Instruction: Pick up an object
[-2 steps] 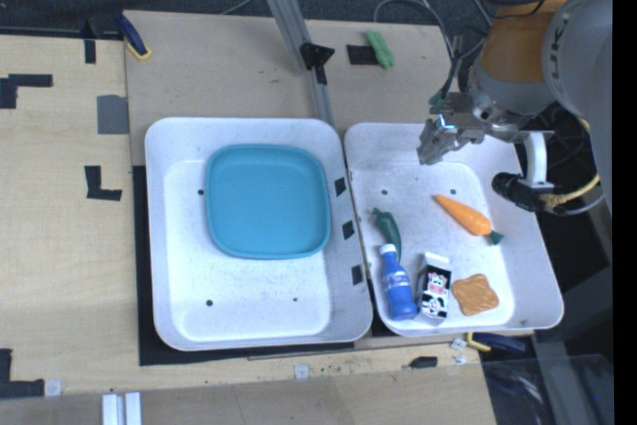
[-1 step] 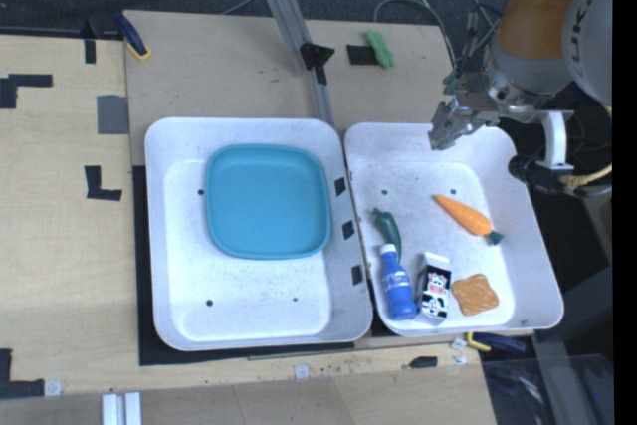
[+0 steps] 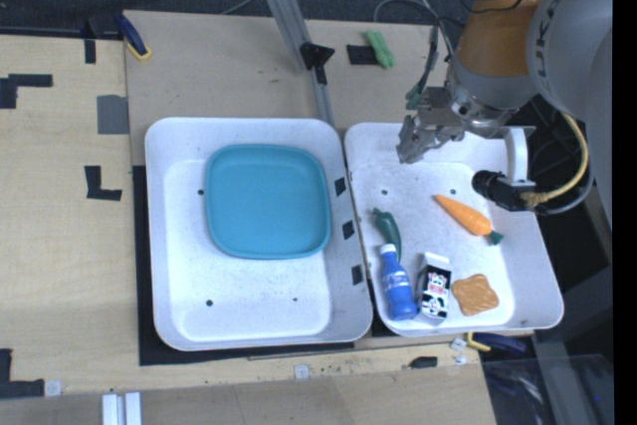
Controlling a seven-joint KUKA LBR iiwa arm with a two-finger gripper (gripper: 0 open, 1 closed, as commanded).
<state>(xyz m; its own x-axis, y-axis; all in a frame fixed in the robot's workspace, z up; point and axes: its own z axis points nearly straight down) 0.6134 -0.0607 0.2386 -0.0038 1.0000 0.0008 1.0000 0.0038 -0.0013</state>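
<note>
Four items crowd right white bin (image 3: 518, 314) near edge: orange carrot (image 3: 463, 213), blue bottle (image 3: 395, 282), carton (image 3: 434, 287), tan piece (image 3: 475, 294); fingers (image 3: 411, 150) above bare far corner, state unclear.

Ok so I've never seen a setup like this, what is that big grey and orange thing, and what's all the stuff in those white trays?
That is a grey robot arm with an orange band, seen from one camera above the bench. Its two-finger gripper hangs over the far end of the right white bin, with nothing visibly held. That bin holds an orange plastic carrot, a blue bottle, a green-handled tool, a small black-and-white carton and a tan toast-like piece. The left white bin holds a square teal plate.
</note>
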